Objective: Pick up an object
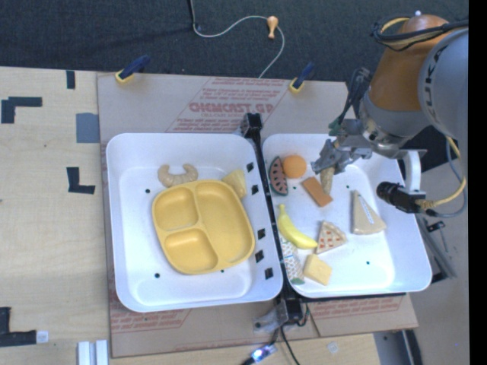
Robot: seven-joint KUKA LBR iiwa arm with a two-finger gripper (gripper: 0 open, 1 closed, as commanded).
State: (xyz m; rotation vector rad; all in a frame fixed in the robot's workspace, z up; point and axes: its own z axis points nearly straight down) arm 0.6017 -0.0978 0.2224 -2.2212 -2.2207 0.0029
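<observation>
Dark carpet lay beyond the worktop point(46, 150). Over the right bin point(396, 272) hung the tool point(329, 164), its state impossible to tell, an orange block point(316, 191) just below it. Approach step, seemingly; next, a straight descent.

Arm point(426, 67): grey casing on the outer link, smooth and rounded, with dark lettering along its edge, partly cut off by the frame. Above the wrist sits a broad orange band point(399, 71), domed and glossy, showing a light reflection on top. A thin yellow cable point(396, 26) loops over the orange section. Wrist flange point(378, 134): pale grey metal ring below the band. Gripper point(332, 160): dark grey to black assembly of angular parts, small and compact. A black cylindrical fitting point(394, 195) projects to the side on a white bracket point(412, 170), with a yellow cable point(450, 196) and dark leads trailing from it.
</observation>
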